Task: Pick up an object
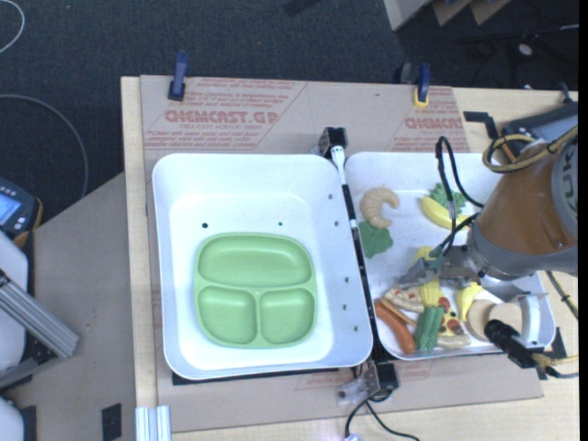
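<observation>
— Where's the pincer (424, 269)?

— Lower right of the frame, low in the right bin (386, 168), above the toy food. Whether it's open or closed, I cannot tell.

— What lies there?

— A croissant (378, 205) near the bin's upper left, green leaf (375, 239) below it, banana (436, 211) to the right, carrot (396, 321) and cucumber (428, 328) at the bottom.

— And the left bin (175, 191)?

— A green divided tray (256, 288).

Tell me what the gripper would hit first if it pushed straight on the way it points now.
The gripper points left and down into the right bin. Straight on, it would likely meet the pizza slice lying just below it, though depth is hard to judge from this slanted view.
</observation>
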`<state>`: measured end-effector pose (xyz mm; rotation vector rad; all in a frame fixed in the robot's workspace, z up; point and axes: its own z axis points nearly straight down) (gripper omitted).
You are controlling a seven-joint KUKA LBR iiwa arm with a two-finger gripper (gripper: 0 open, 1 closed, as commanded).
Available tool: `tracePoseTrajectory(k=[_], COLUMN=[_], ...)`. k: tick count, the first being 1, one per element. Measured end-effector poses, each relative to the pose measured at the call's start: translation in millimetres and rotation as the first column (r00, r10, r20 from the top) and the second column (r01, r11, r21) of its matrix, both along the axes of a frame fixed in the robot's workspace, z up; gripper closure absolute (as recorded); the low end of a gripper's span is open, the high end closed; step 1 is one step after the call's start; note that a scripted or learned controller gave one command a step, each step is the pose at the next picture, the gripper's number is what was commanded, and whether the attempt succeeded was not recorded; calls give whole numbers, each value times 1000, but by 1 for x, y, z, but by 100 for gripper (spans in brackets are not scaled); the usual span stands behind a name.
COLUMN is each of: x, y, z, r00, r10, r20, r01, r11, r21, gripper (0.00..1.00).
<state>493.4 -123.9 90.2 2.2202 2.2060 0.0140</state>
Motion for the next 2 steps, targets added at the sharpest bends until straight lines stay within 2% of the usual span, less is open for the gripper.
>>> tracePoseTrajectory(k=[1,2], x=[4,70], y=[2,137], z=[12,101], r00=[1000,1000], r10=[7,24], r20=[5,1], r01=[-7,-24], r11=[1000,1000], r21=[2,6], gripper=[100,100])
